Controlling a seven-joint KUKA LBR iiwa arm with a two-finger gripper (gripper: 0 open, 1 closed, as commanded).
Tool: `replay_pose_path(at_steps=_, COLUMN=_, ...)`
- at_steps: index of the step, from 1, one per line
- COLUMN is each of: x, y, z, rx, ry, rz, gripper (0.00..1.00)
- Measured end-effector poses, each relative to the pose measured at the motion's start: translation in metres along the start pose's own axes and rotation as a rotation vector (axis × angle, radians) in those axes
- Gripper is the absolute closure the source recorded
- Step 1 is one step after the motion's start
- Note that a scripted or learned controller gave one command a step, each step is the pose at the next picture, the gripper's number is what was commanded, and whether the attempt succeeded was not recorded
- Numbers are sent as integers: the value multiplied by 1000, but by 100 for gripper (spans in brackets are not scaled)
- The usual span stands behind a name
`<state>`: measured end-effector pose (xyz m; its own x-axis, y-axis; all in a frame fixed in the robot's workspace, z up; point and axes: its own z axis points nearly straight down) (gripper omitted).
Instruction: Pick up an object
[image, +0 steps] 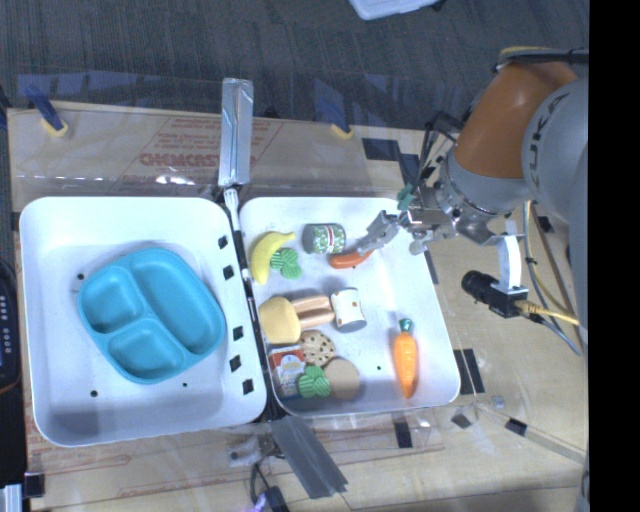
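On the tabletop (500, 360): two shallow white bins are sitting side by side, filling the middle of the frame.
Left bin (60, 380): it is holding a blue divided plate (150, 312), lying flat at its centre.
Right bin (425, 300): it is holding a scatter of toy food, mostly toward its left and lower parts.
Arm (520, 120): grey with an orange band, it is reaching in from the upper right of the frame.
Hand (378, 232): it is hanging over the upper part of the right bin; its grey fingers are pointing down and left, just above a red chili pepper (350, 260). Whether the fingers are spread or pressed together I cannot tell, and nothing is visibly sitting between them.
Near the hand: a small green can (325, 238) is lying just left of the pepper.
Upper left of the right bin: a yellow banana (265, 252) is lying beside a green leafy piece (288, 263).
Middle of the right bin: a tan bread piece (290, 315) is lying next to a white cylinder (347, 309).
Lower right of the right bin: an orange carrot (405, 362) is lying apart from the rest.
Lower left of the right bin: a cookie (318, 347) and other small pieces are crowding together.
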<state>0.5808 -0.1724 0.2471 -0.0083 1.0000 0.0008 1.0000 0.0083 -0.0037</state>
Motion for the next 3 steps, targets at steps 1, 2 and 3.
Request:
replay_pose_path(at_steps=1, x=2, y=22, z=130, rx=11, ry=2, rz=-85, gripper=0)
replay_pose_path(at_steps=2, x=-38, y=0, z=155, rx=-1, ry=-1, rz=-117, gripper=0)
replay_pose_path(at_steps=3, x=47, y=62, z=155, rx=-1, ry=1, rz=-229, gripper=0)
